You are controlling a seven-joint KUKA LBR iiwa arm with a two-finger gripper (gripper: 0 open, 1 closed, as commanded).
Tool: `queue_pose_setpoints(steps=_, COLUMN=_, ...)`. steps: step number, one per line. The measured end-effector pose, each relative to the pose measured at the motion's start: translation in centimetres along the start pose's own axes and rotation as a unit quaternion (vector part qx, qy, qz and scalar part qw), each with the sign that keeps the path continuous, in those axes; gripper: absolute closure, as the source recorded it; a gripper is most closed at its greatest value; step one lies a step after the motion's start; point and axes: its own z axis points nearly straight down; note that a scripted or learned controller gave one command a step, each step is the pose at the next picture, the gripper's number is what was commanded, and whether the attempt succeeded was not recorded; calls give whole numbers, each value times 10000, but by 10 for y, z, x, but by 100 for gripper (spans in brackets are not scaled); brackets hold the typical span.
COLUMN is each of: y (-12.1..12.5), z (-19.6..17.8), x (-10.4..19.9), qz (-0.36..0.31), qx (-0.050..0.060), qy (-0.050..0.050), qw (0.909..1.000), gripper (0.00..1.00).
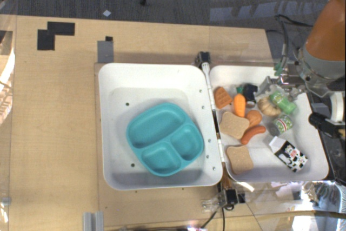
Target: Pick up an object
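The right bin (319, 170) holds several toy foods. There are two bread slices (234, 125) (240, 158), a carrot (239, 104), a brown pastry (222, 97) and a red sausage (253, 133). Further right lie a beige potato (267, 107), a green bottle (283, 103), a small can (281, 124) and a black-and-white carton (291, 155). My gripper (275, 84) hangs over the bin's far right part, just above the green bottle and the potato. The orange-banded arm (327, 30) rises behind it. Nothing can be seen held.
The left bin (116, 89) holds a teal divided plate (165, 139). A dark teal object (248, 89) lies near the right bin's back wall. A divider rail (212, 111) runs between the bins. Bare bench (48, 132) stretches to the left.
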Motion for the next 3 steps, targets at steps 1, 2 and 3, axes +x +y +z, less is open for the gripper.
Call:
queue_pose_setpoints(steps=1, y=27, z=154, x=11, qz=364, qx=54, qy=13, qw=9993, gripper=0)
queue_pose_setpoints(steps=2, y=32, z=138, x=11, qz=344, qx=-12, qy=3, qw=9994, gripper=100)
queue_pose_setpoints(steps=3, y=28, z=39, x=31, qz=896, qx=-55, qy=3, qw=9960, gripper=100)
